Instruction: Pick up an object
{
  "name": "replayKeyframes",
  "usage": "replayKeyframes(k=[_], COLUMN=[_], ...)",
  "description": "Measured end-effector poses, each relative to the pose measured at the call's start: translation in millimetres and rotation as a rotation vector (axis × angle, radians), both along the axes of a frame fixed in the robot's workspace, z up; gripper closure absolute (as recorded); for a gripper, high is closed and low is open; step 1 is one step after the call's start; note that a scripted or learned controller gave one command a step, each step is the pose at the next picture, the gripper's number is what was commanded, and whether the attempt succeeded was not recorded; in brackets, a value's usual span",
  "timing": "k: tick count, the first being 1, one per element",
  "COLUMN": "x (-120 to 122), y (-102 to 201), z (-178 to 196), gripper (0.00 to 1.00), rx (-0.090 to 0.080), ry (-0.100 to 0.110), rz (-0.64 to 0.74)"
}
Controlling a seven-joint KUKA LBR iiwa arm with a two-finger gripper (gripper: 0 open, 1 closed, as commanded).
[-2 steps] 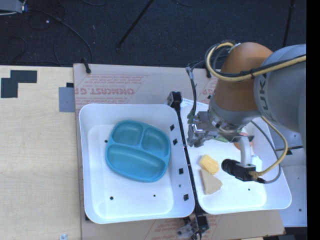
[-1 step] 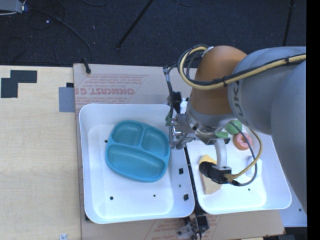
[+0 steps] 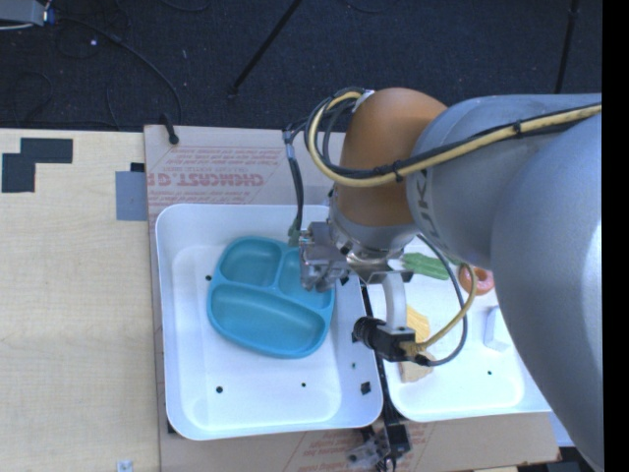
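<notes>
The arm (image 3: 491, 195) reaches in from the right, its grey bulk and orange band covering much of the right bin (image 3: 472, 396). The gripper (image 3: 314, 264) hangs over the right edge of the left bin (image 3: 187, 362), right at the upper right corner of a blue plate (image 3: 260, 308). Whether it is wide, narrow or holding anything cannot be told, since the wrist hides its tip from above. The plate is a divided one with three compartments, two small ones along the top and one long one below, and it lies flat in the left bin, toward the bin's upper right part. Its right end sits beneath the gripper housing, and contact between the two cannot be made out. Yellow and black cables (image 3: 339, 155) loop around the wrist and trail down past the wall between the two bins. In the right bin, just right of the wrist, a green thing (image 3: 428, 265) pokes out from under the arm, a yellow thing (image 3: 418, 324) lies below it, and a pink thing (image 3: 482, 281) shows at the arm's edge; their shapes are mostly hidden. Both bins rest on a cardboard sheet (image 3: 211, 170) with red print, laid on a pale wooden bench (image 3: 69, 313).
</notes>
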State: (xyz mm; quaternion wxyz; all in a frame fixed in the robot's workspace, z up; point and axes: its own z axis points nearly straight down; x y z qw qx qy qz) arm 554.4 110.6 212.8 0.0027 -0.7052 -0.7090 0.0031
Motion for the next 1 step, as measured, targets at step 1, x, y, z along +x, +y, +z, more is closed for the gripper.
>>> replayKeyframes(k=[1], x=[-0.3], y=[-1.4], z=[0.2], gripper=[0.0], rx=[-0.001], ry=[0.001], rz=[-0.002])
